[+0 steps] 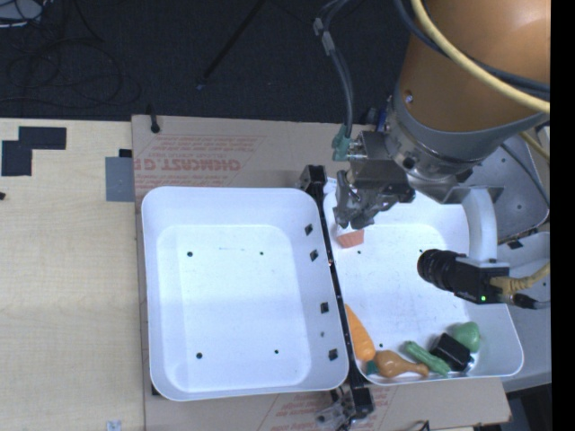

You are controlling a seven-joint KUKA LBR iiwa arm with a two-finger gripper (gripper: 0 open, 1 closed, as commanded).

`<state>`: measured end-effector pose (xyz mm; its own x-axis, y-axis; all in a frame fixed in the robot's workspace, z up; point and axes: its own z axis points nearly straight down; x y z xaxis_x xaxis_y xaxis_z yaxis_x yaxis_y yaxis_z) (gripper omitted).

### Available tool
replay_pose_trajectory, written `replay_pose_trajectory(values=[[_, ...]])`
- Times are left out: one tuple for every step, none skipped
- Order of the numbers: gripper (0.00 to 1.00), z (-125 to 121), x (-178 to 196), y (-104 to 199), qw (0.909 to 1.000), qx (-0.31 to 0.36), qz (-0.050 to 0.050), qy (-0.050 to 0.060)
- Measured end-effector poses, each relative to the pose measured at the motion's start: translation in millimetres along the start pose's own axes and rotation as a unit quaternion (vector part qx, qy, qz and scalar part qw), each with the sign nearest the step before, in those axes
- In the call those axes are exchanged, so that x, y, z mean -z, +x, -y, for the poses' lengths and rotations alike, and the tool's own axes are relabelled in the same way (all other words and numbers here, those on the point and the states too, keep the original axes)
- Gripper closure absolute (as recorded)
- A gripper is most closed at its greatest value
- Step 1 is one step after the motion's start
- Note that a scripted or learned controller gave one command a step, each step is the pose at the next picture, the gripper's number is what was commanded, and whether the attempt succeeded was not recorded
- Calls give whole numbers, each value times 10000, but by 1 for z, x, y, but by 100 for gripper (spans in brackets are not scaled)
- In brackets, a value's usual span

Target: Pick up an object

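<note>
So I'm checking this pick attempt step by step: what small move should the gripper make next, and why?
Probably a short straight descent onto the pink block. The gripper hangs directly above it near the right bin's left wall, and nothing shows between its fingers yet. The carrot and other toys lie far off in the bin's near corner, so the block is the nearest target.

Toys [409, 353] crowd the right bin's [499, 366] near corner; its middle lies open.
</note>
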<state>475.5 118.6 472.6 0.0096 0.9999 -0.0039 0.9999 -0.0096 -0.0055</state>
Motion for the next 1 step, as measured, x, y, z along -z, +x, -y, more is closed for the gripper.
replay_pose_trajectory(values=[[100,-1,10,6,10000,63,-6,4]])
